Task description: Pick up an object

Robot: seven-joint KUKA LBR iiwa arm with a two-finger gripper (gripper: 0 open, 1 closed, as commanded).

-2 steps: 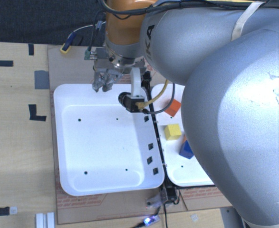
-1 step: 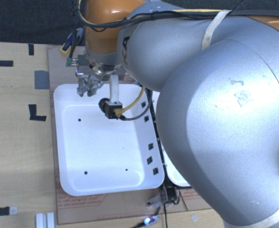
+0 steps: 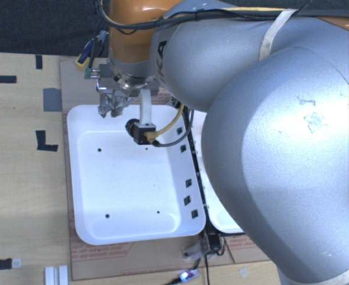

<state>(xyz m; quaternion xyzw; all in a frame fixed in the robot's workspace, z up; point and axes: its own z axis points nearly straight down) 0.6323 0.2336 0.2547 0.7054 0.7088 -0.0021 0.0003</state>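
I want a thing to pick up, but I cannot tell where one lies. The floor of the left bin [image 3: 132, 183] is plain white with a few tiny dark dots [image 3: 107, 215], too small to name. My big grey arm [image 3: 269, 129] covers most of the right bin [image 3: 222, 221]. A thing may be hiding under there, but that is only my guess.

My fingers [image 3: 110, 108] hang over the far rim of the left bin, near its far left corner. They are small and shadowed, so I cannot tell if they are spread or squeezed.

I think I am held up by the edge so the bin floor is free to look at. There is lots of open room toward the near side. The rim under me is the thing to mind, because going straight down could bump it. The brown bench [image 3: 19, 177] lies to the left.
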